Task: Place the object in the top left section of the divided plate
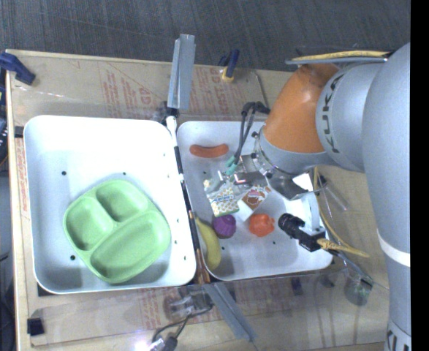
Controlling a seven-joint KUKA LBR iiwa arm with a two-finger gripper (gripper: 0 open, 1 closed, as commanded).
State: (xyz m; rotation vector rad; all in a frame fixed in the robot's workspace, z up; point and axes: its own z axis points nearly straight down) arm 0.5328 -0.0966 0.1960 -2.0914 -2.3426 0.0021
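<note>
Gripper [237,168] hovered low over right bin [291,263] clutter near hot dog [209,151] (finger state: cannot tell); green divided plate [117,229] sat lower left.

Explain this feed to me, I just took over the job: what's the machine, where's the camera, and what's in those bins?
One camera looks down at a slant on a bench with two white bins. The grey and orange arm reaches in from the right; its end effector is low over the right bin, and I cannot tell whether it holds anything. That bin has a sausage, packets, a purple piece, a tomato and a banana. The left bin holds the green plate.
</note>
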